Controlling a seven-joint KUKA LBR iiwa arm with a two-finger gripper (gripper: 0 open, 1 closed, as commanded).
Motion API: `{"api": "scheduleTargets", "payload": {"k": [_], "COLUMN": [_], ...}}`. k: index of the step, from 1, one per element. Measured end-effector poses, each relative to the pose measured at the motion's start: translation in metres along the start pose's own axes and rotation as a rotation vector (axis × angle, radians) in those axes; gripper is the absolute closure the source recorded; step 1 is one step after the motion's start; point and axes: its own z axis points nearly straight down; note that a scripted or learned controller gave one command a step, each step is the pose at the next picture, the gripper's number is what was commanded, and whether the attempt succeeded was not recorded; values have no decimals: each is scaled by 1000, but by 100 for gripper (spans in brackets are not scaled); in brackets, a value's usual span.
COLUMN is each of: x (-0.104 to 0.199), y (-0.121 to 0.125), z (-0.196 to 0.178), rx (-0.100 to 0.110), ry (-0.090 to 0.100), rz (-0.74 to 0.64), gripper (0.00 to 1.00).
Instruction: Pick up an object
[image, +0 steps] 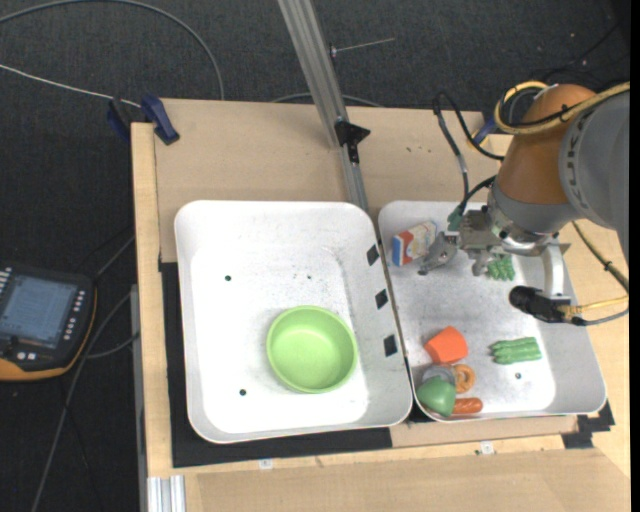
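Observation:
My gripper (436, 252) hangs low over the far left part of the right bin (580, 385). It sits right beside a small red, white and blue carton (404, 246), which lies just to its left. A green toy (498, 267) lies partly under the wrist on its right. Toward the front of this bin lie an orange block (447, 345), a green ridged piece (515, 350), a green round fruit (436, 394), an orange ring (463, 377) and a small red piece (467, 405).
The left bin (200, 250) holds a light green bowl (311, 348). A metal pole (325, 80) slants down to the gap between the bins. Cables run along the arm above the right bin. A handheld pendant (40, 320) lies off the bench at the left.

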Motion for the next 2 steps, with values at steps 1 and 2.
{"api": "scheduleTargets", "payload": {"k": [1, 2], "x": [0, 4], "y": [2, 6], "z": [-14, -58], "rx": [-7, -10], "ry": [0, -1], "rz": [0, 0], "gripper": [100, 100]}}
